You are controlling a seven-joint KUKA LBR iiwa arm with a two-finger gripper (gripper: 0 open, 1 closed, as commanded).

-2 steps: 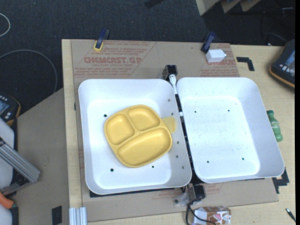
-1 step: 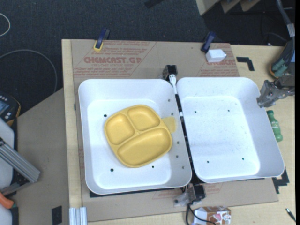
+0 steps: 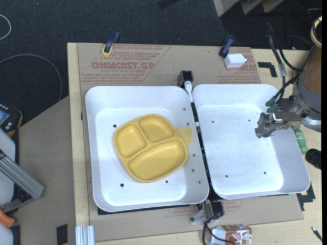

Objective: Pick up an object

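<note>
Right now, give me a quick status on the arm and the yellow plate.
Gripper over the right white bin, nothing seen between its fingers. Yellow divided plastic plate lying flat in the left white bin. Nothing between them but the bin walls.

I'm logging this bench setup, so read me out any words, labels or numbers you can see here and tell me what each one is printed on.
"CHEMCAST GP", red print, upside-down orientation unclear, on the brown board behind the left bin.
Smaller red lines around that name: too blurred to read.
Red print on the board near the white block: partly hidden, unreadable.
Yellow divided plate: no text visible.
</note>
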